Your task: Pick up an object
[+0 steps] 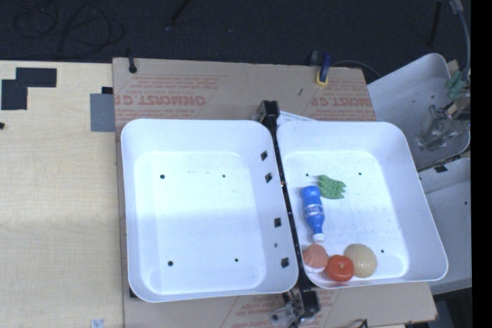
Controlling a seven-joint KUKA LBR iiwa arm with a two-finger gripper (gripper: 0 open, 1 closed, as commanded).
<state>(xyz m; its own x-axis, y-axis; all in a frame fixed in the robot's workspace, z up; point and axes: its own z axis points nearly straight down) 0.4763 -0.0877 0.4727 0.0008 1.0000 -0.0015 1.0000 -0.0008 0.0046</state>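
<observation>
- Nearest the camera, against the front wall of the right bin (415, 188), we found three small round things bunched together: a pinkish ball (315, 256), a red ball (340, 268) and a tan ball (360, 260), each touching or almost touching the next.
- We judged that they had gathered there because the bin floor slopes into its low front corner.
- Just behind them a blue bottle (312, 211) lay on its side, white cap toward the balls, close to the divider (278, 188) between the bins.
- Beside the bottle's far end we saw a small green toy (332, 187), apart from the walls.
- At the right edge we made out grey arm parts (442, 123) well clear of both bins; we could not tell how the gripper stood.
- We thought the green toy the easiest pick, with open floor on most sides; the balls crowded the wall and each other.
- Across the divider, the left bin (196, 211) offered wide bare floor, and the desk (54, 196) lay to its left.
</observation>
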